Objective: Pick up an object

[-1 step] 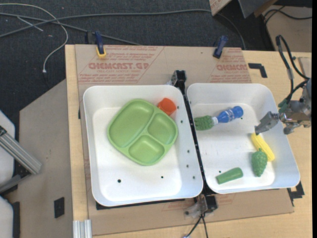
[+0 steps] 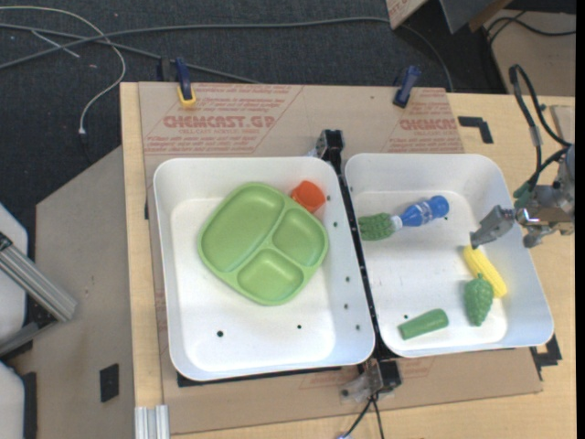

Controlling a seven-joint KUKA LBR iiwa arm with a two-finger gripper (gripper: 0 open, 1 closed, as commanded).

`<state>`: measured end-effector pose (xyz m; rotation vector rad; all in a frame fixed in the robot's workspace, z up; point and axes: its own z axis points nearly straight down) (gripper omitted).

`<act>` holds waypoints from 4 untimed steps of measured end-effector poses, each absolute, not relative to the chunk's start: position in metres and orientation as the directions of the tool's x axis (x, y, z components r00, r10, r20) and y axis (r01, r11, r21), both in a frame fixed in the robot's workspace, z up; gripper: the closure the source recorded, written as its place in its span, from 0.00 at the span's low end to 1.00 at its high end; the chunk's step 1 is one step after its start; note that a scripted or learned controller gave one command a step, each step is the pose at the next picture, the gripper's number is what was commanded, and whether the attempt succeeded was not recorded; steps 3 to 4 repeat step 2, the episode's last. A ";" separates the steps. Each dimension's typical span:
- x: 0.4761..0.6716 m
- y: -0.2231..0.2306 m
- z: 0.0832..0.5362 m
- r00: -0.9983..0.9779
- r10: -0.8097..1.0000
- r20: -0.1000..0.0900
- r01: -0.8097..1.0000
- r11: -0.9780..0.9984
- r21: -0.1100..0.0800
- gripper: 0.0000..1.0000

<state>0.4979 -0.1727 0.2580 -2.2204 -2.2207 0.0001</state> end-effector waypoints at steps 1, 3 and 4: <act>0.489 -0.176 0.206 0.000 1.000 0.001 1.000 0.000 -0.001 0.00; 0.484 -0.185 0.151 0.001 1.000 0.003 1.000 -0.001 -0.007 0.00; 0.484 -0.185 0.151 0.001 1.000 0.003 1.000 -0.001 -0.007 0.00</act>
